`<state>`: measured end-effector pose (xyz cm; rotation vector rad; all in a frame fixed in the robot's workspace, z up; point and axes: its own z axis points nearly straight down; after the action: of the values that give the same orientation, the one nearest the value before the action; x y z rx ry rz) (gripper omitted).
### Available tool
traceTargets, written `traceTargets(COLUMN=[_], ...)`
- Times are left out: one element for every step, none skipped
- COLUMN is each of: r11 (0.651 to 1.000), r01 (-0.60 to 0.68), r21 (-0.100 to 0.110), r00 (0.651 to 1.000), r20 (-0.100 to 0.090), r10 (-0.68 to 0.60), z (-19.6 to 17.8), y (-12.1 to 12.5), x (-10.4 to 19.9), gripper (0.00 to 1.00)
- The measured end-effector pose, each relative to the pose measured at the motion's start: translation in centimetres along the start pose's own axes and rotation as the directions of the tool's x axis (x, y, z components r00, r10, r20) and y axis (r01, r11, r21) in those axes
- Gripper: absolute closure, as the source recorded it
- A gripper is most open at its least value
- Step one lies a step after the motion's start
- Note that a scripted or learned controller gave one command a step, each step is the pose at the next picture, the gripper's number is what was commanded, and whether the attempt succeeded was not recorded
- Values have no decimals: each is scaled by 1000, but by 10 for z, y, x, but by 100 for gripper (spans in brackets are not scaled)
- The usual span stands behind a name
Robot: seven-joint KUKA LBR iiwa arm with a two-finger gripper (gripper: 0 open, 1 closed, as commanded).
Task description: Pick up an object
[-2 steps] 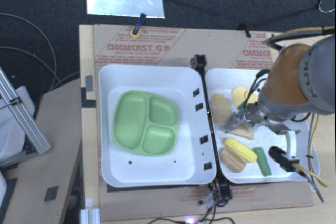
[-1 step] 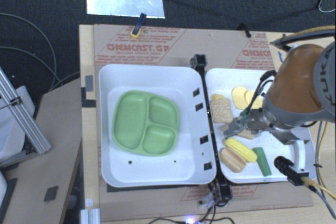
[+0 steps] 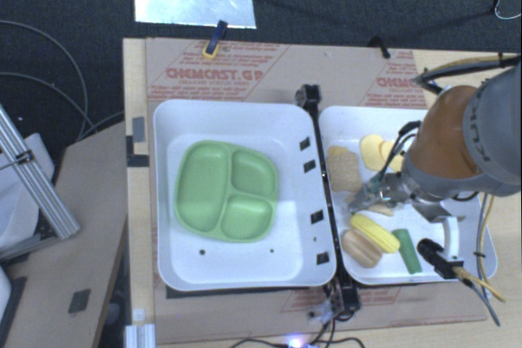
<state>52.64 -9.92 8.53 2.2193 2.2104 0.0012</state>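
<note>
Gripper (image 3: 369, 193) low in the right bin (image 3: 342, 120), among crowded food; grip state I cannot tell; the corn (image 3: 374, 233) could slip; neighbours may jostle.

Two white bins (image 3: 236, 114) side by side on the desk (image 3: 269, 65). One green divided plate (image 3: 226, 190) — three compartments — in the nine o'clock bin. About five small food pieces (image 3: 375, 234) in the three o'clock bin — exact count uncertain, some hidden by the arm.
</note>
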Motion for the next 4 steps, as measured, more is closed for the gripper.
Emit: traceTargets(r11=[1000, 1000, 1000, 1000], r01=[13, 6, 0, 5], r21=[1, 4, 12, 4], r00=[1000, 1000, 1000, 1000], r20=[-8, -6, -5, -6], r10=[-13, -6, 0, -5], z=[-105, -100, -25, -39], y=[-39, -39, -41, -39], x=[59, 56, 9, 12], gripper=[0, 0, 0, 100])
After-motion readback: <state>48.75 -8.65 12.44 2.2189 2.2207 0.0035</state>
